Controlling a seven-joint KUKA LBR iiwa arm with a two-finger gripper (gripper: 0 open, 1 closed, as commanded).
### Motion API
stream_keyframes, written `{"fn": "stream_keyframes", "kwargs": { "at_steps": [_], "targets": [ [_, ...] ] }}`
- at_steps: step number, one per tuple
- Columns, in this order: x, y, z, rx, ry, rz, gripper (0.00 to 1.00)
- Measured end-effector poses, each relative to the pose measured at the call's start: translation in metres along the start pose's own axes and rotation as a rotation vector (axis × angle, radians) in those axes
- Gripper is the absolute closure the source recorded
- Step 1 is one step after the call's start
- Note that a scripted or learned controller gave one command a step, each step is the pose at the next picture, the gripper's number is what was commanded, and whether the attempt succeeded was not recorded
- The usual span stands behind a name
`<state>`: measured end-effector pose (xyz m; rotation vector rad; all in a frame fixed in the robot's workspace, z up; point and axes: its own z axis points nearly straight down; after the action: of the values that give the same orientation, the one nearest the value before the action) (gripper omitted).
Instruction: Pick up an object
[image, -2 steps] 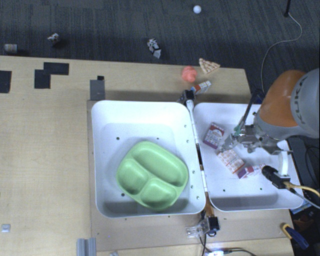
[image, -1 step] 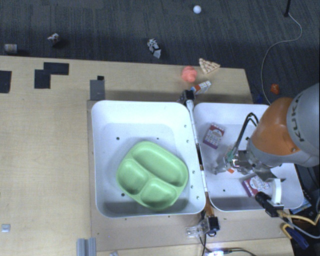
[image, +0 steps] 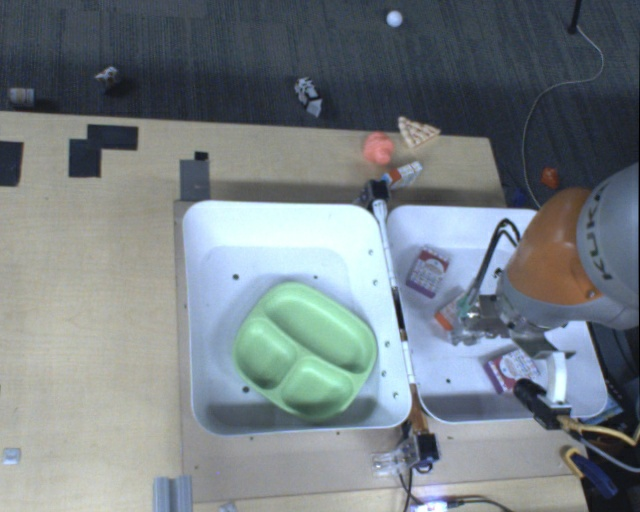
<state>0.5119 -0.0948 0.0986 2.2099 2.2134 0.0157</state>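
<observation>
Over the right bin (image: 440, 228) hangs the grey and orange arm (image: 560, 262), and its gripper (image: 468, 325) is low down, close to the bin floor. The nearest thing to pick up is a small orange thing (image: 443, 320). It lies just beside the gripper, on the side toward the left bin (image: 250, 235), and it may be touching the gripper, but it is too small to be sure. It is too tiny to say which way its long side points. I cannot tell if the gripper is apart or together, and I cannot tell if it holds anything. A purple packet (image: 428, 271) lies flat a little farther up the bin, near the wall between the two bins. A red and white packet (image: 510, 368) lies flat on the other side, partly under the arm. I think the orange thing is the easy one to go for, since the gripper would only need a tiny move toward the left bin. The bin floor is smooth and white with bare space around it. The left bin holds a big green plate (image: 305, 348) with three parts. Both bins sit on a light wood bench (image: 90, 330), where a pink ball (image: 378, 148) rests, and the floor past it is dark.
</observation>
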Motion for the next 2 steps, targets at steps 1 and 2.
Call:
{"fn": "stream_keyframes", "kwargs": {
  "at_steps": [1, 2],
  "targets": [
    [0.000, 0.000, 0.000, 0.000, 0.000, -0.001, 0.00],
    [0.009, -0.021, 0.011, 0.000, -0.002, 0.002, 0.00]
  ]
}}
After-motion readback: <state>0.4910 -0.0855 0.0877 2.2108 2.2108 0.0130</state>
